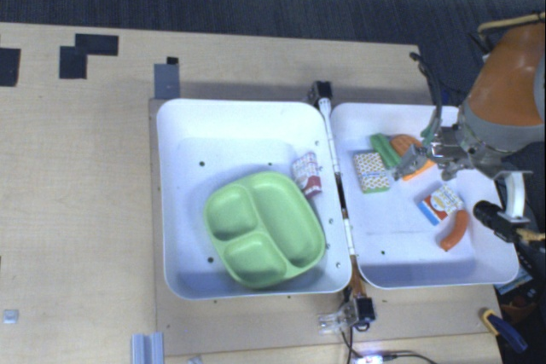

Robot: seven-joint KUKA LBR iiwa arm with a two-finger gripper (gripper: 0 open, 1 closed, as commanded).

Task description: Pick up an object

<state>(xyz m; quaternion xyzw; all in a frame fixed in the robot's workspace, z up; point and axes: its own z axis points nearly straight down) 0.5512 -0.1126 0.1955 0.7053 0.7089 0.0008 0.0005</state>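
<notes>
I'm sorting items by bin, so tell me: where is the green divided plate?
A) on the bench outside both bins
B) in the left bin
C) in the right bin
B: the plate lies in the left bin, beside a small red-and-white packet.

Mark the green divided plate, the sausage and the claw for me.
green divided plate (290, 217): camera view, floor of its largest compartment.
sausage (455, 231): camera view, middle of its length, right bin.
claw (420, 159): camera view, between its fingertips, over the right bin.
</notes>
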